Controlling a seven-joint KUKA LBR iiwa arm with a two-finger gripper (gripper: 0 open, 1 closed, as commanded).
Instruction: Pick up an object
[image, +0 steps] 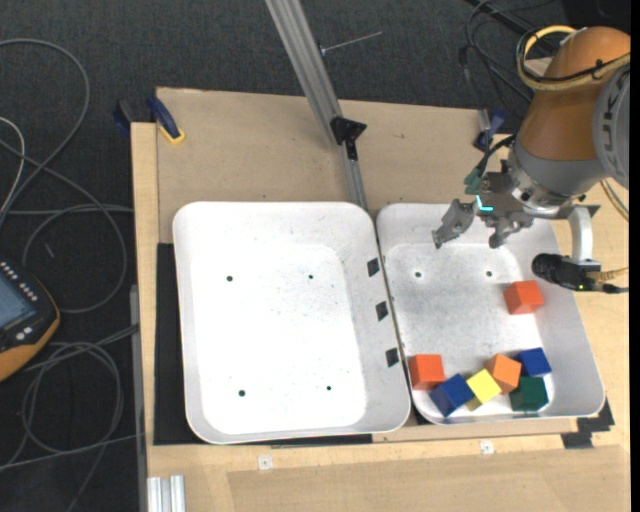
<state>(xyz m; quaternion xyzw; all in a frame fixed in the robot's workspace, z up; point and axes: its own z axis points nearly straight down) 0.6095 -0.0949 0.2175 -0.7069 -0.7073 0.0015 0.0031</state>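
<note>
- Gripper (472, 232) hangs over the far end of the right bin (560, 335), fingers spread apart, nothing between them.
- One fingertip (441, 238) sits toward the divider side, the other toward the bin's far-right corner; both above bare white floor.
- Grey wrist with the orange band (575, 95) comes in from beyond the right bin's far-right corner.
- Lone orange block (523, 297) lies on the right bin's floor, near its right wall, about mid-length, apart from the gripper.
- The other blocks are clustered at the right bin's near end: orange block by the divider (427, 370), blue block (452, 393) just beside it, yellow block (483, 386) touching the blue one.
- Same cluster, toward the right wall: a second small orange block (506, 371), a dark blue block (534, 361), a green block (529, 396) at the near rim.
- Left bin (200, 300) sits directly beside the right bin, across three black clips (381, 311) on the shared edge.
- Grey metal pole (318, 90) slants away from the right bin's far-left corner.
- Handheld pendant (20, 315) lies on the dark floor, well apart from the right bin, past the left bin.
</note>
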